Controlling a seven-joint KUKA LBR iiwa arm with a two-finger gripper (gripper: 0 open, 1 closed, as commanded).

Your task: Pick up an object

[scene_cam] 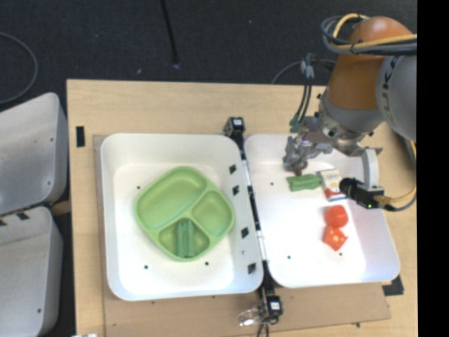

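Note:
In the right bin (309, 258) lie a green flat block (304, 182), a small white and red item (330, 183) beside it, and two red-orange pieces (337, 216) (334, 239) nearer the front. My gripper (297, 161) hangs over the bin's far part, just above and behind the green block. Nothing shows between its fingers, and their state is not clear from this angle.
The left bin (126, 272) holds a green divided plate (184, 212) with a green stick (184, 236) in its front compartment. A divider (249, 209) with black clips runs between the bins. The arm's orange band (361, 55) looms at the upper right.

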